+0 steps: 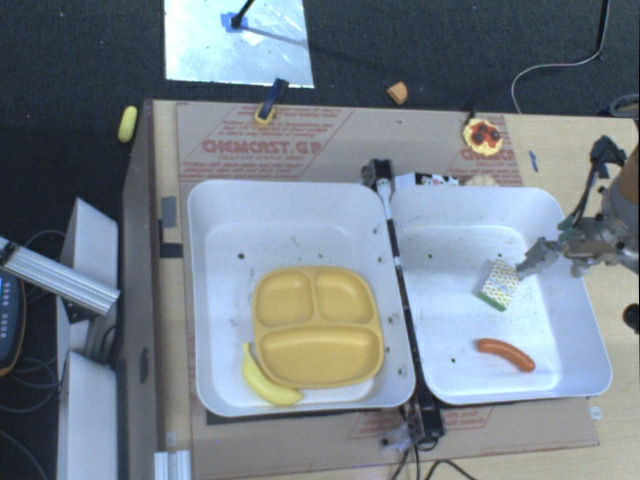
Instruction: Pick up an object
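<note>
While its finger state cannot be told, the gripper [532, 258] hovers just beside the dotted sponge [499, 285] in the right bin [570, 368].

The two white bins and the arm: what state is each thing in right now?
Yellow divided tray: flat in the left bin, compartments bare.
Banana: lying against the tray's front-left edge.
Sausage: lying loose in the right bin.
Patterned sponge block: on the right bin's floor, tilted.
Gripper: just beside the block, grip unclear.
</note>
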`<action>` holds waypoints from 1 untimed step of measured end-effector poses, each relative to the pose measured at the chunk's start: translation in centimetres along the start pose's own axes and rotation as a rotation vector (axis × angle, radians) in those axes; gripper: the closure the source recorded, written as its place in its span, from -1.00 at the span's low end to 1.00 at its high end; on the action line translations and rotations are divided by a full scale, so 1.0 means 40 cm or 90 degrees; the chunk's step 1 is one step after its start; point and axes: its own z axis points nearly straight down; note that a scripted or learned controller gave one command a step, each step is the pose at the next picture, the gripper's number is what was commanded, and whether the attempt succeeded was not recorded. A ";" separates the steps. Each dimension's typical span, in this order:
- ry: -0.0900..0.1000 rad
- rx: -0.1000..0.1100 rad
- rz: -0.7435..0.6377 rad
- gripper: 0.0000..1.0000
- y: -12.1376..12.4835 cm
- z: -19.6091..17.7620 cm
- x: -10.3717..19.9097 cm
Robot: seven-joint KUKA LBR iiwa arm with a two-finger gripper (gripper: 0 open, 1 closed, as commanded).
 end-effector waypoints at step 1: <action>-0.003 -0.005 0.000 -1.00 0.114 0.331 0.017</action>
